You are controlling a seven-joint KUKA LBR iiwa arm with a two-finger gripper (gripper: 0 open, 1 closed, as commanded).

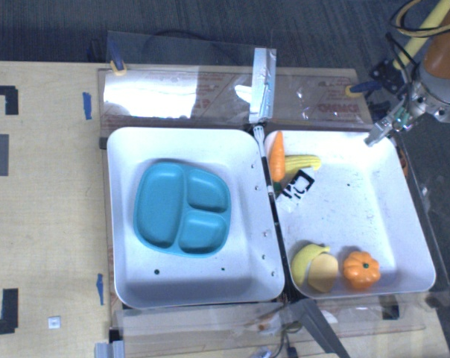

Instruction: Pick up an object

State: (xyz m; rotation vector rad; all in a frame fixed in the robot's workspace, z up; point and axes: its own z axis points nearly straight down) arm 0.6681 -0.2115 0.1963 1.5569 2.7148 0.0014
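Carrot (277,156) lies lengthwise up-down, tip pointing down; jaws' state: cannot tell.

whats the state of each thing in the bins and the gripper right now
blue tray: flat in left bin, compartments bare
carrot: lying against right bin's left wall
corn: lying beside carrot, touching it
yellow fruit: resting at near edge
pumpkin: upright, beside yellow fruit
gripper: over right bin's far right corner, holding nothing

We see a divided plate (182,208) in the left bin (121,274). In the right bin (411,222), a carrot (276,156) touches corn (300,162) at upper left; an apple (315,265) sits beside a pumpkin (360,268) at the bottom.
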